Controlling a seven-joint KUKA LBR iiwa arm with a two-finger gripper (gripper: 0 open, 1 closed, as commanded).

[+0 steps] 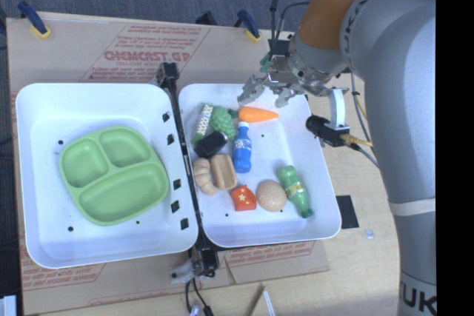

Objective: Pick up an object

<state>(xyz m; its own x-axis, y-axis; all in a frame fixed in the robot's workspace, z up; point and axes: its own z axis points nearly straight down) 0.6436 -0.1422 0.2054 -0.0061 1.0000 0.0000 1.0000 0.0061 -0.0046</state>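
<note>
Gripper [261, 91]: metal fingers spread apart, holding nothing, above the far edge of the right white bin [322, 181]. Just beside it: orange plastic carrot [258, 115]. Nearer: blue plastic bottle [242, 148], green plastic bottle [295, 191]. Left white bin [37, 159]: green three-compartment plastic plate [113, 174].

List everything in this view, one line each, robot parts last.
white bins: two, side by side on the bench
divided plate: one, green, left bin
carrot: one, orange, right bin, far side
blue bottle: one, right bin, middle
green bottle: one, right bin, right side
red block: one, near edge
tan ball: one, beside red block
arm: one, grey, orange band
pincer: one, above the carrot
</note>
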